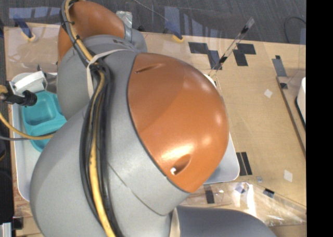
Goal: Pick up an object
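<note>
The arm (140, 142) fills most of the camera view. Its grey body and large orange cover stand between the camera and the bins, so the gripper's working end cannot be seen and its state cannot be told from here.

The only candidate object that can be seen is a teal container (46, 113) at the left side, lying in the white bin (20, 178) of which a strip of wall and floor shows along the left edge. Just beside it, at the upper left, there is a white part with a black piece (26, 89), and a yellow cable runs there; it is hard to say whether this belongs to the robot's tool or is another thing.

The main risk, as a judgement, is a blind attempt. If the arm goes down on the teal container at its rim, the container may tip or slide against the bin wall and the grasp would miss. The cables along the arm (96, 121) could also catch if the wrist turns far.

Of the second bin, a pale corner (229, 168) shows under the orange cover; its contents are hidden. The cardboard tabletop (260, 111) at the right carries black tape marks.
</note>
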`<state>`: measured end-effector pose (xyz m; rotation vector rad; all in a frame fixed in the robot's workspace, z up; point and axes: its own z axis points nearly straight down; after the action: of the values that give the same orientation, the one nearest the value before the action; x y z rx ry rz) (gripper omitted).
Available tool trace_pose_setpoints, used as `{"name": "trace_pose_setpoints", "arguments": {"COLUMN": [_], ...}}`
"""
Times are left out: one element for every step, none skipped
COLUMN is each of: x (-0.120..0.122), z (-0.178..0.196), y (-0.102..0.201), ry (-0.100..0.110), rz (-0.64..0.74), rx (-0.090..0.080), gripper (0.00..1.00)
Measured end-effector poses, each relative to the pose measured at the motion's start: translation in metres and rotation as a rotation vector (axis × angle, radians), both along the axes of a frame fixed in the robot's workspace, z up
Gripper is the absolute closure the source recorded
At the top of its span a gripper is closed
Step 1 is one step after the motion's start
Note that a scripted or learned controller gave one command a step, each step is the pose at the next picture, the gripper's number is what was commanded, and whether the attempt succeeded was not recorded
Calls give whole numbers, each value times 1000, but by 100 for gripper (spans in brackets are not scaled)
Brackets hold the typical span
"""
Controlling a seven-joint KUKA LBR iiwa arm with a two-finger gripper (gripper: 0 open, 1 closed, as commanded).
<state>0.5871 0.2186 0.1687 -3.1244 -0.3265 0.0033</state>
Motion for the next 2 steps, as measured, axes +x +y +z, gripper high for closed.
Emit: {"name": "trace_pose_setpoints", "arguments": {"x": [-55, -57], "z": [6, 11], "y": [-1, 0], "ry": [11, 23], "rz": [122, 132], "rx": [-3, -8], "gripper": [100, 100]}}
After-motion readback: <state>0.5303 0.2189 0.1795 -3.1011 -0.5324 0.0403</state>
